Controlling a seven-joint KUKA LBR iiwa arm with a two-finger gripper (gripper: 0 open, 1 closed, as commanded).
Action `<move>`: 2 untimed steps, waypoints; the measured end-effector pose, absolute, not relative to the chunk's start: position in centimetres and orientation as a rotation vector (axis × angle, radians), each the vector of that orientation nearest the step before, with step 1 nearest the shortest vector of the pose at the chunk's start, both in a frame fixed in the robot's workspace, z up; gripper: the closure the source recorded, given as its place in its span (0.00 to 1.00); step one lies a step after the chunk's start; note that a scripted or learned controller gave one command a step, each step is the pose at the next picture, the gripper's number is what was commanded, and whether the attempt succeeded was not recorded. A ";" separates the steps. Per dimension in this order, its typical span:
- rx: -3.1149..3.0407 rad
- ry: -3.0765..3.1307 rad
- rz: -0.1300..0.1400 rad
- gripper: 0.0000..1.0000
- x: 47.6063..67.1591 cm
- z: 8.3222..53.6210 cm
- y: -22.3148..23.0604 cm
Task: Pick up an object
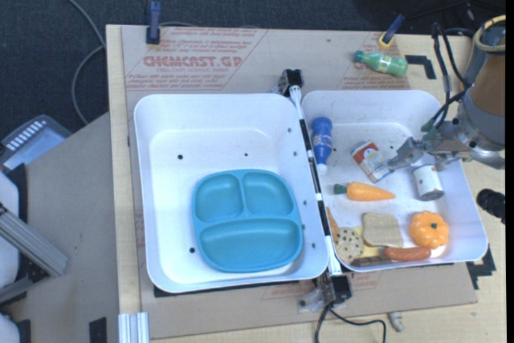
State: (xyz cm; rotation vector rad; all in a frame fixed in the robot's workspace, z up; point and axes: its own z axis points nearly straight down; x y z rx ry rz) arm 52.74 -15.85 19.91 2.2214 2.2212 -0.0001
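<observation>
The right bin [450, 112] holds several small objects. A blue bottle [321, 138] lies by its left wall. Near the middle lies a red and white carton [366, 159], with a carrot [369, 191] just below it. A silver can [427, 181] lies to the right. Along the front are a cookie [348, 241], a bread slice [381, 229], a sausage [405, 255] and an orange pumpkin [430, 229]. My gripper [407, 156] hangs over the bin between the carton and the can, just up-left of the can. Nothing is visibly held in it.
The left bin [161, 124] holds a blue divided plate [246, 219]. A green bottle [381, 63] lies on the bench behind the right bin. A black clamp [291, 80] joins the bins at the back. Cables run beside the arm [484, 96] at the right.
</observation>
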 end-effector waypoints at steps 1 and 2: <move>2.219 2.223 0.001 0.00 55.4 10.0 -10.4; 2.212 2.208 0.007 0.00 52.7 8.9 -10.8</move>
